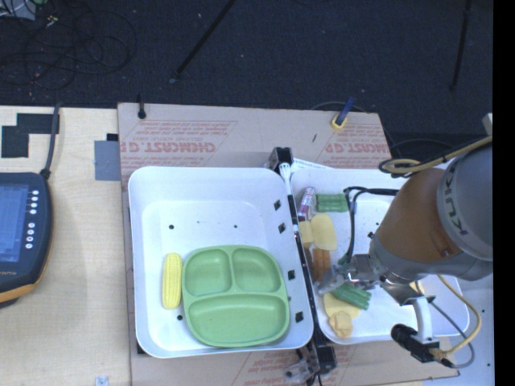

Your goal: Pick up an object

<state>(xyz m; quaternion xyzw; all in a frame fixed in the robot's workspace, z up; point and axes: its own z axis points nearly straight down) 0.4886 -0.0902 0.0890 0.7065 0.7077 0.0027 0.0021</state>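
1. The gripper (pixel 348 284) sits low in the right bin (pixel 366 336), at the lower right of the frame, under the grey arm (pixel 451 215) with its orange band (pixel 410 219). Whether it is wide, narrow or closed on anything cannot be told: the wrist hides that part.

2. Just below and touching the gripper's tip, as far as the view lets me judge, lies a green oblong object (pixel 352 296). It looks like the likeliest target. I judge the step in hand to be the descent or the grasp itself, with no lift begun.

3. The next move calls for closing firmly on one object alone and rising straight up, clear of the bin's wall.

4. Close around it is clutter. A pale yellow piece (pixel 341 322) lies just below the green one, an orange-brown item (pixel 320 260) just to the left, a larger yellow piece (pixel 322 232) above that, then a green block (pixel 331 203) and a purple-capped tube (pixel 306 203) at the bin's upper end. These crowd the target and could be nudged or caught along with it.

5. The divider between the bins, with its black clips (pixel 294 248), stands near the gripper's left and limits room on that side.

6. Farther left, the left bin (pixel 153 191) holds a green sectioned tray (pixel 236 296) with a corn cob (pixel 171 280) beside it, well apart from the work.

7. A control pendant (pixel 20 232) rests at the frame's far left.
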